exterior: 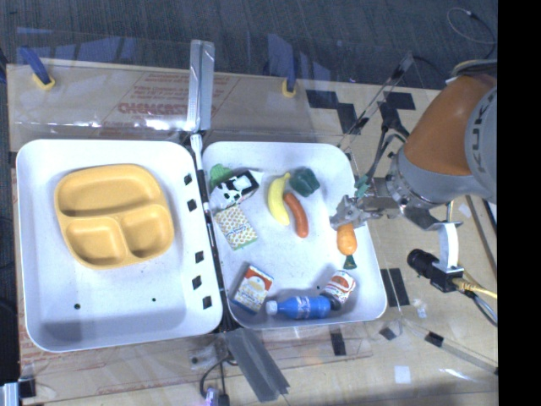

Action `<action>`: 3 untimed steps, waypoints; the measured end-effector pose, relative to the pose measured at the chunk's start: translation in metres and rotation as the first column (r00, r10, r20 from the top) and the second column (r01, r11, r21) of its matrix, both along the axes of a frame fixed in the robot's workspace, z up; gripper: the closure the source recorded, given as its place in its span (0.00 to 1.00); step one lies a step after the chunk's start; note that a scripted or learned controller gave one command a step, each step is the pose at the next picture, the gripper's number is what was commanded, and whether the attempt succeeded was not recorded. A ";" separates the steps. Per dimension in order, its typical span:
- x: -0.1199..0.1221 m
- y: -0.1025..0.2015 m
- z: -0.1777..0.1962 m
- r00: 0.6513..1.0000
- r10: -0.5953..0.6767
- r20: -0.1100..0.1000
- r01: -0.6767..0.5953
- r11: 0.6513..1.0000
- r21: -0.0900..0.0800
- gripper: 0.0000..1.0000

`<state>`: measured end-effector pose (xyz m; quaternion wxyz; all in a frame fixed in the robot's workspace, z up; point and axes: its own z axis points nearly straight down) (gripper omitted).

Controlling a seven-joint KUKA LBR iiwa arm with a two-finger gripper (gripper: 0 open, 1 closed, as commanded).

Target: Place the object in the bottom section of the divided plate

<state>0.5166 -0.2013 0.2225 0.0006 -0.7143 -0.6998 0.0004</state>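
**Arm at the right bin, carrot just under the jaws**

The carrot (347,240) is at the right edge of the right bin (254,155), close to its wall. Its long axis runs nearly up and down in the camera view, the orange body above and a small green tip below. The jaws (345,213) stand directly over its upper end and seem to touch it, but I cannot tell how far open they are, or whether the carrot is really between them.

The yellow divided plate (114,214) lies in the left bin (51,328), well apart from the carrot.

Other things in the right bin: a banana (277,198) and a sausage (297,214) side by side, a blue bottle (301,307) lying along the near wall, and a can (340,287) beside it.
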 end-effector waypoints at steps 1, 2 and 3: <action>0.005 0.071 -0.111 1.000 0.018 -0.005 -0.018 1.000 0.001 1.00; 0.034 0.135 -0.031 0.959 0.282 0.000 -0.282 0.959 0.000 1.00; 0.071 0.204 0.009 0.969 0.249 -0.002 -0.249 0.969 0.001 1.00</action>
